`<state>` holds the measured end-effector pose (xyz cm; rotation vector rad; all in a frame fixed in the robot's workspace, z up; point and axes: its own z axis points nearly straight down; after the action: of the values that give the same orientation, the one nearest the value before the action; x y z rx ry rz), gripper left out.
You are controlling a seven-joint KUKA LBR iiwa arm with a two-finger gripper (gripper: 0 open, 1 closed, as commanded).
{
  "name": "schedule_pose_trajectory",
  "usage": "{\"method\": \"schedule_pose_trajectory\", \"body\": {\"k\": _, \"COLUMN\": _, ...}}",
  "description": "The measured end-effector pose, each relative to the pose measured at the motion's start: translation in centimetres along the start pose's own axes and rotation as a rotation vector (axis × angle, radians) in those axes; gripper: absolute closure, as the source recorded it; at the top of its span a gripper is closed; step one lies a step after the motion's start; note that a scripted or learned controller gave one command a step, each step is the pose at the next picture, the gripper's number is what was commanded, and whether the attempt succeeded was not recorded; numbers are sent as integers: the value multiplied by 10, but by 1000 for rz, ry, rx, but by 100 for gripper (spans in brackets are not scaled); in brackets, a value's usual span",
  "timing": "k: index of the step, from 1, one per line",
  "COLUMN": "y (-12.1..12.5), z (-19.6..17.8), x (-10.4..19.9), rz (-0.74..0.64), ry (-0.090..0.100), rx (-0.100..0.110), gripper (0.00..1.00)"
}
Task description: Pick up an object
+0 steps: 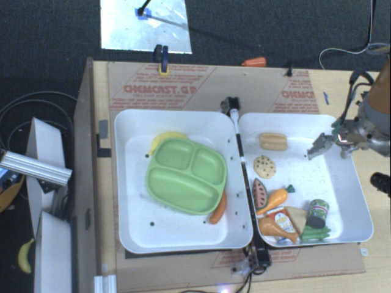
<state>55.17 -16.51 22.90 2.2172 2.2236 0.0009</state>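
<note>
A pale green tray (186, 176) sits on something yellow (164, 139) in a white bin (131, 157). An orange sausage (218, 210) lies beside it. In the other white bin (351, 194): a tan bun (273, 141), a speckled cookie (264, 166), an orange carrot (275, 198), a green-labelled can (317, 211).

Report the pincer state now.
Pincer: open, holding nothing, above the right bin.

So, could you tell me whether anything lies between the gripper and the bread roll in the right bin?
Nothing visible does. The gripper hangs over the right bin's upper right part, and the bread roll lies to its left in this view with only bare white floor between them. The cookie sits below that line, clear of it.
</note>
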Motion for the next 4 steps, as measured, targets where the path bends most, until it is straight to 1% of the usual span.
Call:
{"method": "schedule_pose_trajectory", "body": {"k": 1, "y": -25, "z": 134, "x": 46, "rz": -3, "ry": 6, "rx": 13, "gripper": 0}}
{"method": "schedule_pose_trajectory", "body": {"k": 2, "y": 109, "z": 146, "x": -18, "rz": -16, "ry": 28, "rx": 73, "gripper": 0}}
{"method": "schedule_pose_trajectory", "body": {"k": 3, "y": -14, "z": 146, "x": -37, "rz": 8, "ry": 1, "rx": 10, "gripper": 0}}
{"method": "schedule_pose_trajectory", "body": {"k": 4, "y": 92, "z": 143, "x": -3, "rz": -8, "ry": 0, "rx": -9, "gripper": 0}}
